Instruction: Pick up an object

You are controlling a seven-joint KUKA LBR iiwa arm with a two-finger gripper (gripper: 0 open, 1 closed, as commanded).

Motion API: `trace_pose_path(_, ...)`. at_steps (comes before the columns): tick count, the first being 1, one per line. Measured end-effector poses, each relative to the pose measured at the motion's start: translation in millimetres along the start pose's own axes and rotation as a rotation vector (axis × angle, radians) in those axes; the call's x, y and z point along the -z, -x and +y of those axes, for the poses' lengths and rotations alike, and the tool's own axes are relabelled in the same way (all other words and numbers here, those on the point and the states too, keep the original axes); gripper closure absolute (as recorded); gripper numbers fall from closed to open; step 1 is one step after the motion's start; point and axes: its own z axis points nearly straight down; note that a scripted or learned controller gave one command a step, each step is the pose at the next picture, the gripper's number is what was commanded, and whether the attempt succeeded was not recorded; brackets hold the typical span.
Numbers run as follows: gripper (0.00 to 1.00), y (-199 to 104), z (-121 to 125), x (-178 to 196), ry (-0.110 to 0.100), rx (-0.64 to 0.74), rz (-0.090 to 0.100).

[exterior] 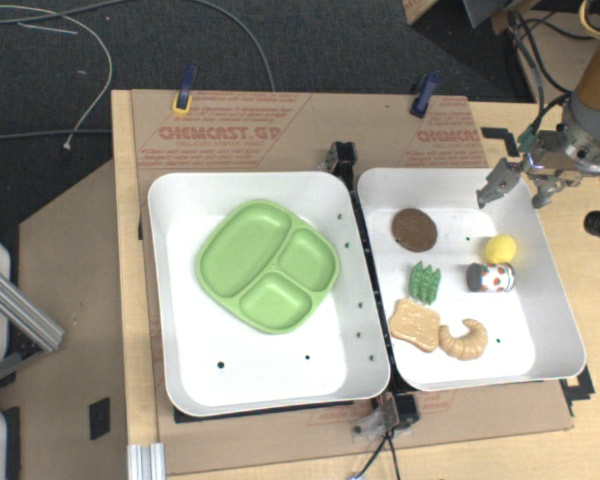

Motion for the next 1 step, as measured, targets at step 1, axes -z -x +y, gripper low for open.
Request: trace_pose_path(1,0.00,-0.9,2.5,8.9,0.015,0.004,-0.003)
